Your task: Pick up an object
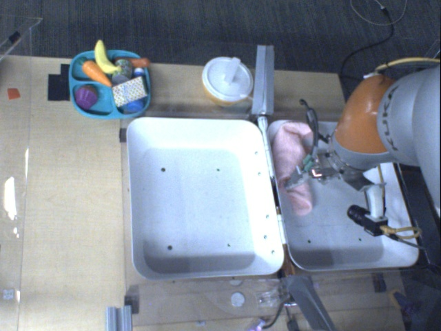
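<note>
Pink cloth [292,163] | lies crumpled along left wall of right bin [344,250] | gripper [305,173] low over cloth's right edge, arm reaching from right | finger spread and any grasp: cannot tell | left bin [200,198] beside it
</note>
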Controlling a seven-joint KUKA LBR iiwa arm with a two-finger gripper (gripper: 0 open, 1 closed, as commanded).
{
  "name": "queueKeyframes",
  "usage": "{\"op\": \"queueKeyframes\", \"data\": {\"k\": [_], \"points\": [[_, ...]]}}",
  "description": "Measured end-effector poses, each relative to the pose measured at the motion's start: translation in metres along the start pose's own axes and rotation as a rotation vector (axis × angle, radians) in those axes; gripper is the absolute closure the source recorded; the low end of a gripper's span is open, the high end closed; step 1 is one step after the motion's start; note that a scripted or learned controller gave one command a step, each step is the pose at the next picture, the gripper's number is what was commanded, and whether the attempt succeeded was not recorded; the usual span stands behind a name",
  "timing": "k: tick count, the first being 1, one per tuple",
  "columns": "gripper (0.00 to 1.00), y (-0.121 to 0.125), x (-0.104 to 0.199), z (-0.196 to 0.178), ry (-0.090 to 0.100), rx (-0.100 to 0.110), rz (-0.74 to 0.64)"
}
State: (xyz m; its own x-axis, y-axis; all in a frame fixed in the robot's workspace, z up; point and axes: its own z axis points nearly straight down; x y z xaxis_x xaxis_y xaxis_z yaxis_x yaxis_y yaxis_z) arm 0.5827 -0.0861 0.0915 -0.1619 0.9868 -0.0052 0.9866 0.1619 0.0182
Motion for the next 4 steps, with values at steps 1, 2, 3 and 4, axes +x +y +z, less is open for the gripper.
{"op": "queueKeyframes", "data": {"k": [1,2,3,4], "points": [[0.0,0.071,-0.034,0.003,0.002,0.006,0.02],[1.0,0.073,-0.032,-0.01,0.001,0.0,0.012],[1.0,0.074,-0.013,0.002,0.0,0.007,0.242],[1.0,0.094,0.021,-0.094,0.002,0.007,-0.004]]}}
